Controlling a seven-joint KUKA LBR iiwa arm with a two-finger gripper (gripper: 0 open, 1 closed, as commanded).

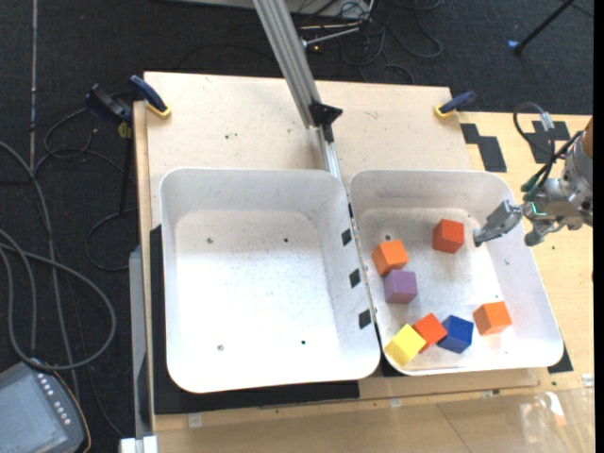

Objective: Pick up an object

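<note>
The gripper [518,222] hangs over the right bin's [543,291] rim beside the red block [448,235], claw spread and holding nothing, seemingly poised to descend.

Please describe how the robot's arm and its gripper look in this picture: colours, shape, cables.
At the picture's right edge, the gripper is a grey metal assembly with slim grey fingers. Dark cables with green accents loop around the wrist above it. A sliver of orange at the edge is probably the arm's band.

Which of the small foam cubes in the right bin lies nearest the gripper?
The red foam cube, uppermost in the right white bin, just left of the gripper; the rest lie lower.
</note>
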